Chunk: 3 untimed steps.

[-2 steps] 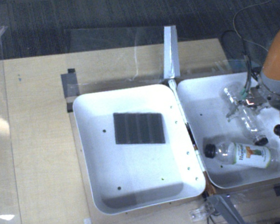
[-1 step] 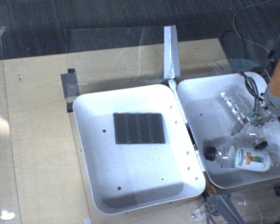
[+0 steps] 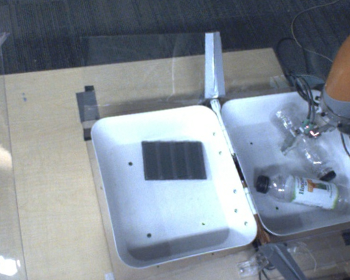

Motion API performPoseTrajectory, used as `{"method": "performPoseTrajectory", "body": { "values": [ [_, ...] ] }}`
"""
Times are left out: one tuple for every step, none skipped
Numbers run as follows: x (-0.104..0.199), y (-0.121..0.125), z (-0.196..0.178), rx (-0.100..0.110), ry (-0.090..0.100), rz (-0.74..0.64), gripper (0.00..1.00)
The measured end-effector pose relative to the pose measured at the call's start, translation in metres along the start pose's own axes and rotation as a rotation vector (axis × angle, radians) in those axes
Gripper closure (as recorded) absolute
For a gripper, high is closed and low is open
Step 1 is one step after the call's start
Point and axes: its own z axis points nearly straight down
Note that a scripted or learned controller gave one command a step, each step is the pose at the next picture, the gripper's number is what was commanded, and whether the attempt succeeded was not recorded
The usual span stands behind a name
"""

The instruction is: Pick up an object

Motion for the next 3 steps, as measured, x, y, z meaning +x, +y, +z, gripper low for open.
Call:
{"method": "performPoseTrajectory", "body": {
  "values": [
    [-0.022, 0.063, 0.000, 0.014, 0.006, 0.025, 0.00],
    [-0.022, 0.064, -0.012, 0.012, 0.002, 0.020, 1.00],
    [0.053, 0.093, -0.076, 0.001, 0.001, -0.141, 1.00]
  ]
}}
